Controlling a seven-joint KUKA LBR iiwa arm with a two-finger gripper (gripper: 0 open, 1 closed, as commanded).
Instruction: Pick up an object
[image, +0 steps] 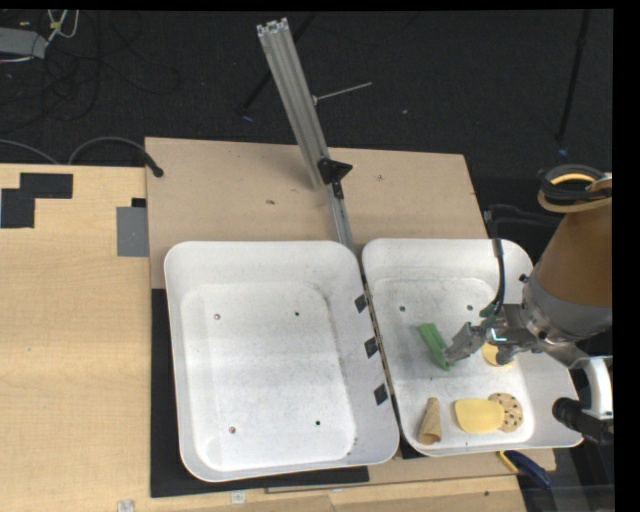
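In the right bin lie a green stick-shaped object, a tan cone, a yellow flat piece, a chocolate-chip cookie and a small yellow round item. The arm comes in from the right, and my gripper hangs low over the bin, just right of the green stick. Its dark fingers point left toward the stick's lower end. Whether anything sits between them I cannot make out.
The left bin sits beside the right one, with black clips along the shared edge. A metal rail slants up from between the bins at the back. Wooden bench surface spreads to the left.
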